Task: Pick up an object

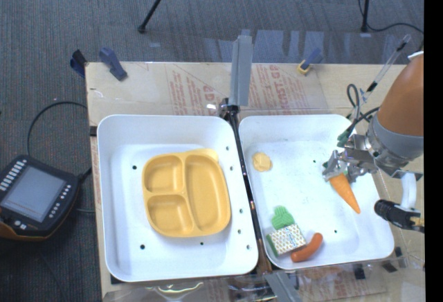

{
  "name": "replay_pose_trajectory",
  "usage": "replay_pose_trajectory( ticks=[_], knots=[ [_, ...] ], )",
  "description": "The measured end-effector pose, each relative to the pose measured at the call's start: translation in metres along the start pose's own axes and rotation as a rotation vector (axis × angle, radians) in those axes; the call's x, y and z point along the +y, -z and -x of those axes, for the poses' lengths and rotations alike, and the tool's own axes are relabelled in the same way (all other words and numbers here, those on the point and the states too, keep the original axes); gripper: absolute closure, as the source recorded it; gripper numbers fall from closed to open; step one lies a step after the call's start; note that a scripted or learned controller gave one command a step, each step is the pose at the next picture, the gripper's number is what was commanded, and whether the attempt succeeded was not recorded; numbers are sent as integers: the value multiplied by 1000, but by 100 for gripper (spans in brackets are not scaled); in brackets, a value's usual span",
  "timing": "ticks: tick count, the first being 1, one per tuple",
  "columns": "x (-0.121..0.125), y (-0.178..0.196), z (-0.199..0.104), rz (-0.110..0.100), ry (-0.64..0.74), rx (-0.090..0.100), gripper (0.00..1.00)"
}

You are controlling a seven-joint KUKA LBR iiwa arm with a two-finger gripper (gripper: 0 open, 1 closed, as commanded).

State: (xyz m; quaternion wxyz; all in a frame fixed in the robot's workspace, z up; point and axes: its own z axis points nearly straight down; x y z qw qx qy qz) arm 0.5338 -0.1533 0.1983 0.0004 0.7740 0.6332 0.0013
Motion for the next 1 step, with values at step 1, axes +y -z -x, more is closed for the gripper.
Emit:
replay_pose_trajectory(
  ticks=[1],
  knots=[
    [-25,35,-5,-5,22,0,100]
  ],
)
